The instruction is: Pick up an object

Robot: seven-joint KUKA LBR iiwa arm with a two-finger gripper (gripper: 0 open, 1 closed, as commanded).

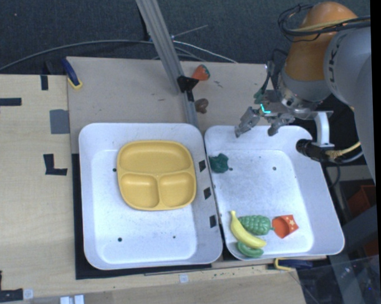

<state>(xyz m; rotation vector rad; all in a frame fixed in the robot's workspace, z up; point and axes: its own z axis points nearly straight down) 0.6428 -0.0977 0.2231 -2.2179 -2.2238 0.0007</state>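
- Toy banana [246,232] lies at the near edge of the right bin [317,194], touching a green bumpy toy [255,224]; an orange-red piece [284,225] sits just beside.
- Small dark green toy [219,163] rests near that bin's far left corner.
- Gripper [260,126] hovers above the far rim, fingers spread wide, holding nothing.
- Yellow divided tray [157,174] fills the left bin [98,201].
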